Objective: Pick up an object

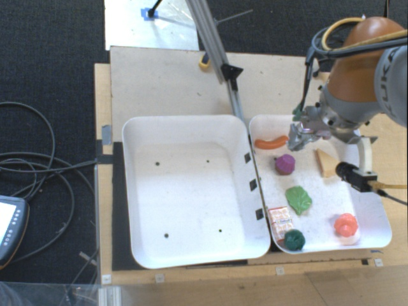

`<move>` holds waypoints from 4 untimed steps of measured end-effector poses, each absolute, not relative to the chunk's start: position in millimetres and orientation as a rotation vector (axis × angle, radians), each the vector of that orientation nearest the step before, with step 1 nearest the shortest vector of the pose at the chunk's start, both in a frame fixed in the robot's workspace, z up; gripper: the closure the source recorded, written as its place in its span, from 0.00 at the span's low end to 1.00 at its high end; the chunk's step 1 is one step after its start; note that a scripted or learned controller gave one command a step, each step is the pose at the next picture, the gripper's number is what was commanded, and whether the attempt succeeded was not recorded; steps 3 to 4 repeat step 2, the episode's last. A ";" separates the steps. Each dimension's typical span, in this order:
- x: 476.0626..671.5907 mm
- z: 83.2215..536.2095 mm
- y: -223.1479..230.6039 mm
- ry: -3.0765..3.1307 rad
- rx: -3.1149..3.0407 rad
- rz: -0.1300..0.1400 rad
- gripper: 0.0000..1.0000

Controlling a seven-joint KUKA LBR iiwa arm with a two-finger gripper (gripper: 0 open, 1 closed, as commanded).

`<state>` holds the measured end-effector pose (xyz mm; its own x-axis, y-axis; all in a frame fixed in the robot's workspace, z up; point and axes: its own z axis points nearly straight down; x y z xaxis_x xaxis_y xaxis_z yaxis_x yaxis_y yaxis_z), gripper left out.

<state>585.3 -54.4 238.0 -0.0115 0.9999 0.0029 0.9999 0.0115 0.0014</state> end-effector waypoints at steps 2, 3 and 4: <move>602.0 237.0 66.6 -2.234 -2.208 -0.005 1.00; 602.0 237.0 66.6 -2.234 -2.208 -0.005 1.00; 602.0 237.0 66.6 -2.234 -2.208 -0.005 1.00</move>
